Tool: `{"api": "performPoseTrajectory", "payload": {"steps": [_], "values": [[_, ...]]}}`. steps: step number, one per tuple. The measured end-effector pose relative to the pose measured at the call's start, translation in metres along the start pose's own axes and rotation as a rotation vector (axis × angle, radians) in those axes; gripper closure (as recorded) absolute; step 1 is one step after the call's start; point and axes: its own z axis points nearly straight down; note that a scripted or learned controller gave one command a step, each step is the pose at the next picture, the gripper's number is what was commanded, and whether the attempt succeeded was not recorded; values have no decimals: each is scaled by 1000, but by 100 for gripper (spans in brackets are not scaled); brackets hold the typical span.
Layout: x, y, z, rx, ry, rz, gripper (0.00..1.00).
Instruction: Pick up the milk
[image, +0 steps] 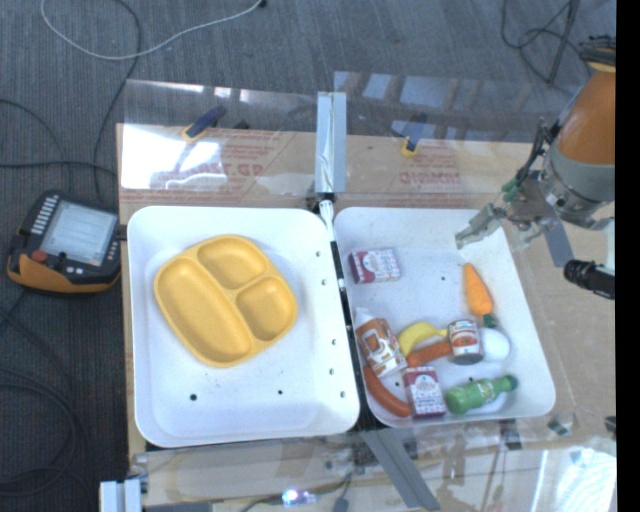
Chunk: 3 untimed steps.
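You're seeing the gripper (497, 222) hovering over the right bin's (520, 290) upper right corner, fingers spread, pinching nothing. The milk (374, 265) (small red-and-white carton) is lying flat at that bin's upper left, well apart from the carrot (478, 289). Yellow tray (226, 298) is sitting in the left bin (160, 400).

The arm (590, 130) carries a rounded orange band at the frame's two o'clock, with a grey collar beneath it. Below that sits a grey metal gripper (500, 222) of thin angular struts, with a black cylindrical part toward three o'clock.
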Motion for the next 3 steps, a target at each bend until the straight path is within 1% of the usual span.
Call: {"api": "performPoseTrajectory", "payload": {"steps": [1,2,3], "values": [[13,11,54,2,-3,-22,0],[53,-50,131,3,0,63,0],[-3,-120,142,-17,-4,-25,0]]}}
